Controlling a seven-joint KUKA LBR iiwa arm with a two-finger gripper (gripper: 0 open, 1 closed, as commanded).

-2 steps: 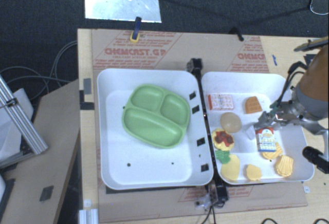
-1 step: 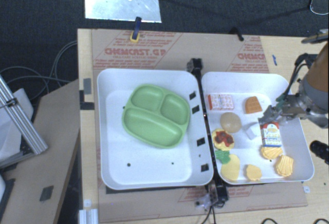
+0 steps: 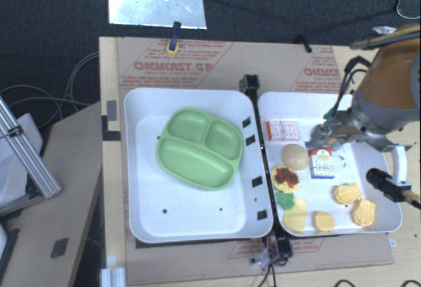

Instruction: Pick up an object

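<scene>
I see a green divided plate [image 3: 200,147] in the left bin [image 3: 141,213]; toy foods fill the right bin [image 3: 388,216], my gripper [image 3: 323,136] low over them.

Green divided plate [image 3: 200,147] in white left bin [image 3: 141,167]. White right bin [image 3: 388,213]: beige egg-shaped piece [image 3: 296,157], red-yellow item [image 3: 286,178], yellow ridged pieces [image 3: 346,193], blue-white packet [image 3: 321,165], red-printed white card [image 3: 281,130].

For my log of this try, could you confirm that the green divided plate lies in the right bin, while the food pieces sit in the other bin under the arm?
Not quite: the camera view shows the green divided plate in the left bin, not the right. The food pieces do sit in the other bin, the right bin, where the gripper reaches in.
</scene>
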